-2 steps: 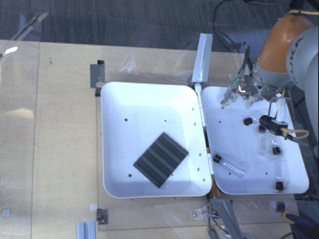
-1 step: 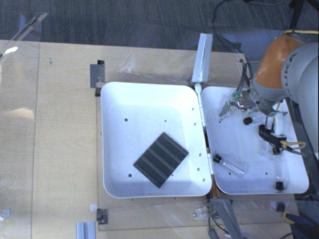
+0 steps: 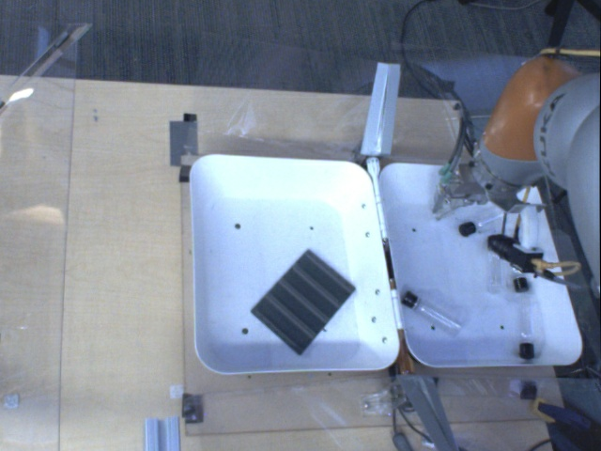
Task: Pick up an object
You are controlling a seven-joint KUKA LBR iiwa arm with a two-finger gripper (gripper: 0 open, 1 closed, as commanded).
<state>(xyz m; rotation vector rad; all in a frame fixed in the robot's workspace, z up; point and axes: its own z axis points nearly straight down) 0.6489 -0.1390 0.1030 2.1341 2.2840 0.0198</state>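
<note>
Several small black-capped clear tubes [image 3: 431, 310] lie below my gripper [image 3: 457, 194]; light, slippery, gripped mid-barrel I judge. Its state I cannot tell.

Mounted above the table [image 3: 103, 252], fixed, looking down at a slant. Far enough back to take in both white bins whole: left bin [image 3: 216, 195] near centre, right bin [image 3: 423, 336] toward the right side. Dark carpeted floor [image 3: 235, 22] along the top edge beyond the table. Arm [image 3: 540, 120] entering from the right.
</note>
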